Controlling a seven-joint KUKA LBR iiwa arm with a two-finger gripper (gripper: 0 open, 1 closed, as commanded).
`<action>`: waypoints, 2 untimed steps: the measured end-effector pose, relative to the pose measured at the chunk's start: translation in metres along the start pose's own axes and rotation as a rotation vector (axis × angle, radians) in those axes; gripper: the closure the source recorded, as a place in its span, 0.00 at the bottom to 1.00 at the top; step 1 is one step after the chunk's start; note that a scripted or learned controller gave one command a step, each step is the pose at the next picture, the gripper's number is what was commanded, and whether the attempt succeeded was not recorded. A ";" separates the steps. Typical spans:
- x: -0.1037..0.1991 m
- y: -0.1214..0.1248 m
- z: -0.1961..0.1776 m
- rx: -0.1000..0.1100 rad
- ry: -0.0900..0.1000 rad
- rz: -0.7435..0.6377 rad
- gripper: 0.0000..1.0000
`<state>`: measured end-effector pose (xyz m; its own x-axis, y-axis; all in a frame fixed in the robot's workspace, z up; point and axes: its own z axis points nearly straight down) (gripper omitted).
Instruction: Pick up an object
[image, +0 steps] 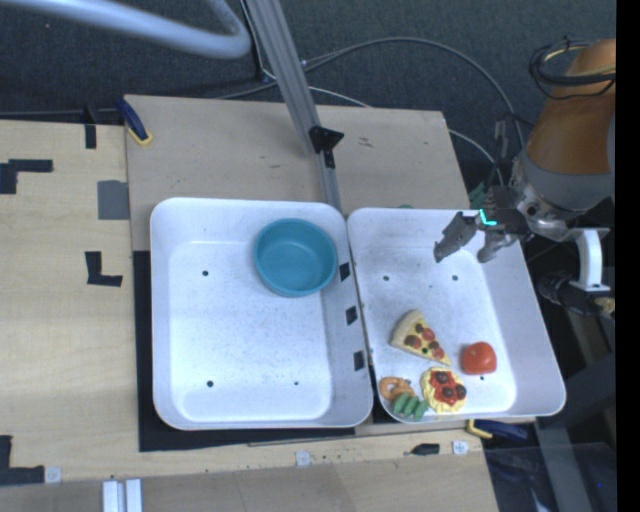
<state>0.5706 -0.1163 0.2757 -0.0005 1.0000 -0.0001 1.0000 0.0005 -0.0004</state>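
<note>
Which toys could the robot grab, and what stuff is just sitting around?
Could grab: pizza slice, red tomato, round pizza, pretzel, green piece, blue bowl.

Just around: two white bins, cables, metal pole.

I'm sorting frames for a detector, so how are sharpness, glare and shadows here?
Camera view: soft overall, so the pizza slice, the tomato and the small toys at the right bin's near edge lack fine detail; the pale bar at top left is strongly blurred. Light is even, with no harsh glare on the white bins and only faint shadows beside the blue bowl and under the gripper.
</note>
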 end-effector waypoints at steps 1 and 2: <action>0.000 0.000 0.000 0.000 0.000 0.000 0.00; -0.001 -0.006 0.061 0.005 0.001 0.000 0.00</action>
<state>0.5645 -0.1175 0.2145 -0.0005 1.0000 0.0004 1.0000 0.0005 -0.0051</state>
